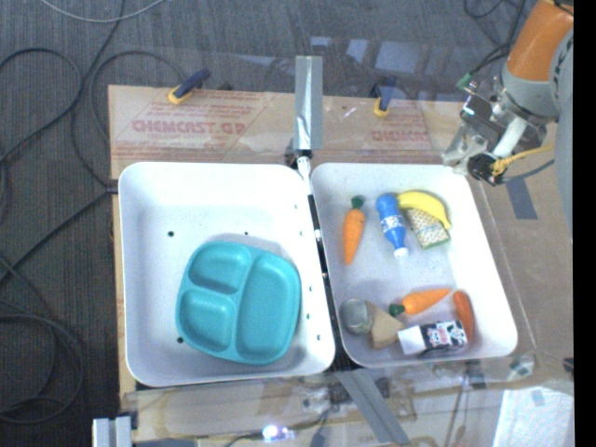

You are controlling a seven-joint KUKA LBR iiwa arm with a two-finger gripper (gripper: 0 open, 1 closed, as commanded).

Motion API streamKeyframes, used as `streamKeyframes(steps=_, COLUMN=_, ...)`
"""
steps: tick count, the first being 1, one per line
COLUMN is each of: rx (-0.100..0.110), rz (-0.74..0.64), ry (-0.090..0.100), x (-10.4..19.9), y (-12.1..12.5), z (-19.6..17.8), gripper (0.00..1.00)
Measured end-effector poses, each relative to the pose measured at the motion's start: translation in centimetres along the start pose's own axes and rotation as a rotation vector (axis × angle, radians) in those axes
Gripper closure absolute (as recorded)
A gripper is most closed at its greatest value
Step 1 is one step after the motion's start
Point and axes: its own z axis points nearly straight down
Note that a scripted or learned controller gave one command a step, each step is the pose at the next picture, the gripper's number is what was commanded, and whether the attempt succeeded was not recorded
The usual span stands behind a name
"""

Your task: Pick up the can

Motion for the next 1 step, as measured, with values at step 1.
streamKeyframes(steps=1, rx=0.002, rz=0.106, ry=0.000, x=0.24, y=-1.22, z=1.41, gripper=1.00)
